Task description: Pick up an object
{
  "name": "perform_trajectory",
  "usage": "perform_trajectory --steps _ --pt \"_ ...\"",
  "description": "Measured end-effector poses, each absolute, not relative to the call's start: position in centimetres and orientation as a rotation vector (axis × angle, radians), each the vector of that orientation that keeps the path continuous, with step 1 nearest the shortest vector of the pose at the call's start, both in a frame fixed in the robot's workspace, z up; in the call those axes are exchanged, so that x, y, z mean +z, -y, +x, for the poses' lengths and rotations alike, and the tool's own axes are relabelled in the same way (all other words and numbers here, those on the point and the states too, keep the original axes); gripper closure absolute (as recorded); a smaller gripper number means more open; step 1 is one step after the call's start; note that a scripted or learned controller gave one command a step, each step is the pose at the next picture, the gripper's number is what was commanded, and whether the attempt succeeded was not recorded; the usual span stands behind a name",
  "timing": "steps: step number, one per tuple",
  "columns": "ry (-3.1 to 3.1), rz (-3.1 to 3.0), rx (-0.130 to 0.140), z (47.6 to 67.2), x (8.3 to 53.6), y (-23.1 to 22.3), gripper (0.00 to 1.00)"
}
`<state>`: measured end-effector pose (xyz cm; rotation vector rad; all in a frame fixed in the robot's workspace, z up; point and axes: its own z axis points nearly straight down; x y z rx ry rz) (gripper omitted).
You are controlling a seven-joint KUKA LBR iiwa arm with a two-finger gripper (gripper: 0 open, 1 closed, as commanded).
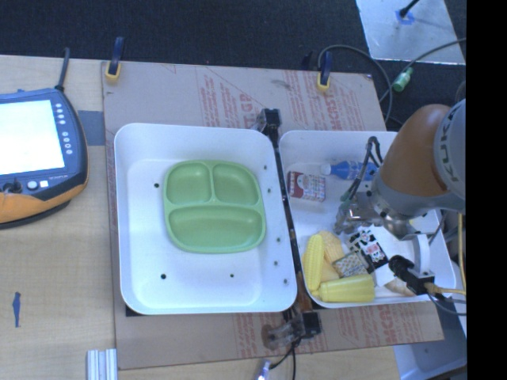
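While the grey arm with the orange band [420, 153] reaches in over the right shallow white bin [309, 142], its hand [358, 218] sits low among the clutter there; cannot tell how far open it is, or whether it has hold of anything. Just below the hand: a small black-and-white patterned item [369, 248] and a speckled square piece [348, 264]. Lower left of the hand lies a yellow plastic corn cob [314, 261], with a yellow elongated block [346, 290] beneath it near the bin's front wall. Left of the hand, a small red-and-white carton [306, 186]. Above left of it, a clear bottle with blue label [342, 169]. Further left, well apart from the hand, the left shallow white bin [135, 236] holds a pale green three-compartment plastic plate [214, 206]. Far left on the wooden surface [55, 291] rests a grey-and-orange control pendant with a screen [36, 157].
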<state>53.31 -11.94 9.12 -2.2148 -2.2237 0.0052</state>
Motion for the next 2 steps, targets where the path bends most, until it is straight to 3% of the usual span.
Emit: perform_trajectory --steps 1,2 --pt "2.224 -2.216 0.005 53.3 9.1 12.0 0.0" --pt "2.224 -2.217 0.001 60.8 9.2 14.8 0.0"
